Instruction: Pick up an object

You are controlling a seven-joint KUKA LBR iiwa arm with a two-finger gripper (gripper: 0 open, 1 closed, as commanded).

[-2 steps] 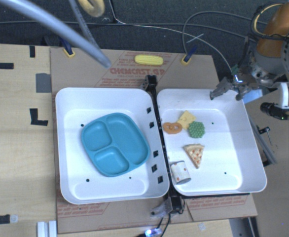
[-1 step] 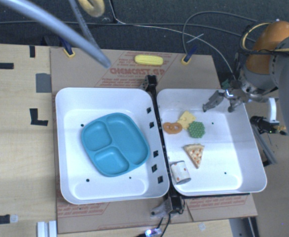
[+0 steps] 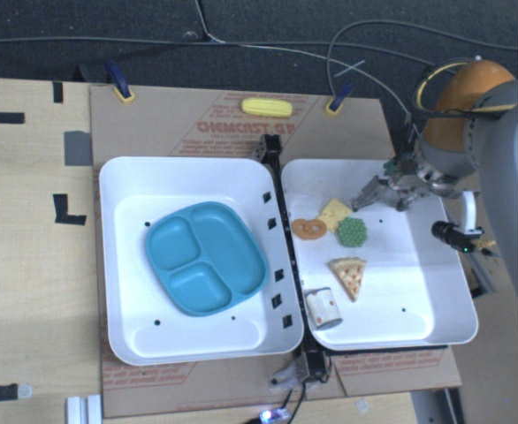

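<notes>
My claw [image 3: 362, 201] sits over the upper part of the right bin [image 3: 445, 325], right of centre in the frame, reaching in from my arm at the right edge. Its tip points down and to the left, toward the cluster of small items. Whether it is spread or pressed together I cannot tell at this angle. Nothing is visibly pinched in it.

Candidate objects, all lying on the floor of the right bin:
- a yellow cheese-like wedge [image 3: 334, 212], just beside the claw tip, to its lower left; I cannot tell whether they touch;
- a green knobbly ball [image 3: 352, 231], touching or nearly touching the wedge on its lower right;
- a brown pretzel [image 3: 308, 229], left of the ball, near the divider between the bins;
- a pizza slice [image 3: 350, 276], below the ball and apart from it;
- a small can [image 3: 323, 308] lying on its side, lower left corner of that bin.

The left bin [image 3: 118, 325] carries a blue compartment tray [image 3: 206, 256], well apart from my claw. A yellow banana-like piece [image 3: 266, 107] lies on the cardboard on the desk [image 3: 29, 263] above the bins, outside both.

Progress, as I judge it: approach made, pick not achieved. Every object rests on a surface; none is lifted. The claw is closest to the yellow wedge, so that reads as the likely target. What is left: closing on an item, a secure grip, and the lift clear of the bin floor.
</notes>
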